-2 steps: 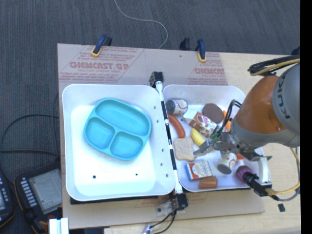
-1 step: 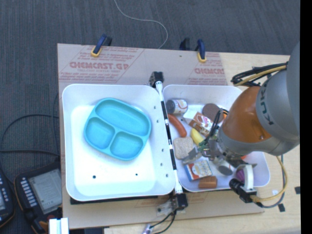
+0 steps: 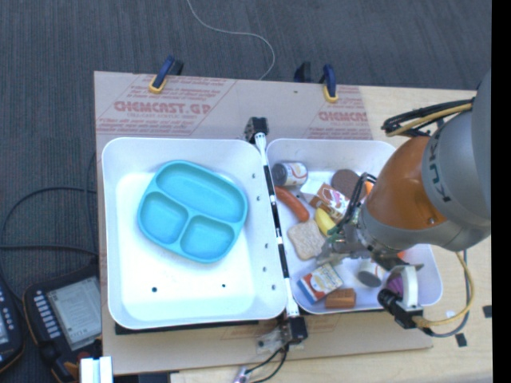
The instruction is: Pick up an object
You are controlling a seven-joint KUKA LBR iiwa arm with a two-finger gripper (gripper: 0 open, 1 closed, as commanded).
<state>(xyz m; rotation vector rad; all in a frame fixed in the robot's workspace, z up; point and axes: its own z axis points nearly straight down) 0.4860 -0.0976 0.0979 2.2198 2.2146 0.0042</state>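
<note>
Pick not done: nothing visibly held. Gripper (image 3: 342, 246) is down in the right bin (image 3: 431, 294), over the toy food pile near the bin's middle; can't tell jaw state. Likely target, the bread slice (image 3: 304, 239), lies flat just beside it, long axis roughly toward the bin's far-left corner. Grasp and lift remain.

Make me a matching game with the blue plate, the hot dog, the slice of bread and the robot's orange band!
Things:
1. blue plate
2. hot dog
3. slice of bread
4. orange band

Places:
A. on the arm, above the right bin
B. in the left bin
C. in the right bin, just below the hot dog
D. in the right bin, near the divider, above the bread

Pairs: 1-B, 2-D, 3-C, 4-A
</note>
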